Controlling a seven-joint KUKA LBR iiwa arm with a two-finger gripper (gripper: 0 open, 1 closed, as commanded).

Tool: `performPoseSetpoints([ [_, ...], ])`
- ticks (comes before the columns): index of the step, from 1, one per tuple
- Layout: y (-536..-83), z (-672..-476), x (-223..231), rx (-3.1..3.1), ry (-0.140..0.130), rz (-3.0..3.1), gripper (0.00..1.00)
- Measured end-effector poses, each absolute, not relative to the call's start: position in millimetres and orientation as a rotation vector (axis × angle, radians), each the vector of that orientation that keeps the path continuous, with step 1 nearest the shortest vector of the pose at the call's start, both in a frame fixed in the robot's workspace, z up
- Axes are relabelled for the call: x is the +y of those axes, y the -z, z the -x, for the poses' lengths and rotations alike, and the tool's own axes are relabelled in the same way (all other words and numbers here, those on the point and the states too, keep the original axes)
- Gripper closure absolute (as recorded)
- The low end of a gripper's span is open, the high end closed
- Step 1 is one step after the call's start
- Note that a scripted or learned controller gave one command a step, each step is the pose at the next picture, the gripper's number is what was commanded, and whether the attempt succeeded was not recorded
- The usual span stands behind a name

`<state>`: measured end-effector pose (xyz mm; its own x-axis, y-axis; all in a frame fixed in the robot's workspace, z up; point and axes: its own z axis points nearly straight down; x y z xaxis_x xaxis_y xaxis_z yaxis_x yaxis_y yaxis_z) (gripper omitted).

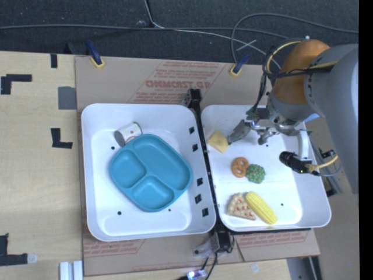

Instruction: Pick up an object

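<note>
Bench with two white bins | right bin holds cheese, pretzel, broccoli, corn | gripper spread open, empty, over its upper part | cheese lies just left of the fingertip, nearest target

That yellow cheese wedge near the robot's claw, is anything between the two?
Nothing visible does. The end effector hangs just right of the cheese wedge over bare floor of the right bin. The pretzel and broccoli lie nearer the camera.
</note>
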<state>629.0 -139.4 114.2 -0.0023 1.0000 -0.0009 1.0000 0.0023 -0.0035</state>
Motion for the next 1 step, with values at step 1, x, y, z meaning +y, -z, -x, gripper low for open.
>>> performPoseSetpoints([
  [1, -84.4, -629.2, -139.0, -2.224, -0.004, 2.219, 0.0],
])
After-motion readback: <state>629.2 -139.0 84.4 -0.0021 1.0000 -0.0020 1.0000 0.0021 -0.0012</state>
